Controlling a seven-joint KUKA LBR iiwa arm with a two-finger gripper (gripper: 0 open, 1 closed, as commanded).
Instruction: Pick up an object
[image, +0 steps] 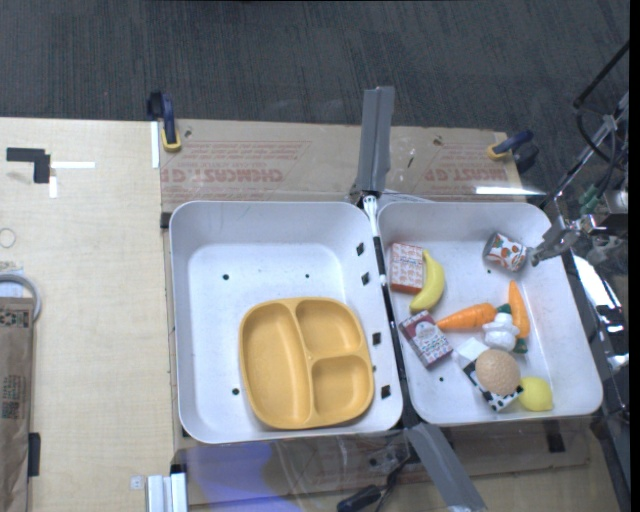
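The right bin (560, 330) holds several toy foods. A red and white box (405, 267) lies beside a banana (430, 282). Toward the middle are a carrot (467, 318), a second carrot (517, 308) and a small red carton (427, 340). At the front lie a tan round bun (496, 370) and a lemon (536, 394). A small printed can (505, 252) lies on its side at the back right. My gripper (562, 238) hangs over the bin's right rim, just right of the can, with a thin metal tip reaching toward it.
The left bin (200, 300) holds a yellow divided plate (305, 360). A grey post (375, 140) stands behind the seam between the bins. Cables and arm hardware (605, 200) crowd the right edge. Clamps (510, 148) sit on the cardboard behind the bins.
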